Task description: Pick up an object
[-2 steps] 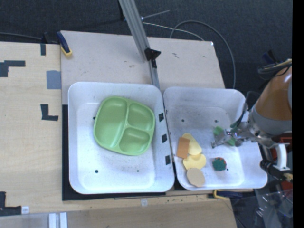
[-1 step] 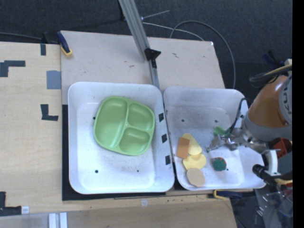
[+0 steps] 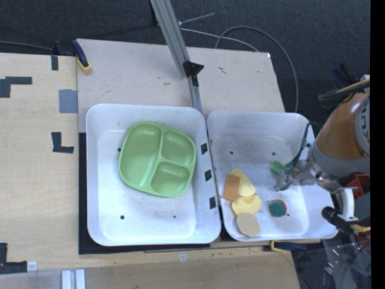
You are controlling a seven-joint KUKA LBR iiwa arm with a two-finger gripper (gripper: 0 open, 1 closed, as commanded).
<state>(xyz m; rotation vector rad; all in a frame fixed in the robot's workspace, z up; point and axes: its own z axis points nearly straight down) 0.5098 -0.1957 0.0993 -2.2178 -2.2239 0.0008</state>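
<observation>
Camera view shows the claw (image 3: 281, 182) low in the right bin (image 3: 258, 120), its grip too blurry to tell, just beside a small green block (image 3: 277, 167), likely reaching down to grab it.

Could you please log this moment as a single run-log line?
gripper: low in right bin, beside small green piece | grasp: unconfirmed | green plate: left bin

The grey arm (image 3: 346, 146) enters from the right edge, its orange band uppermost and broad; below it the grey wrist bends down and leftward; the two-finger gripper (image 3: 283, 182) hangs low at its tip, pointing down-left; black cabling trails along the wrist.
</observation>
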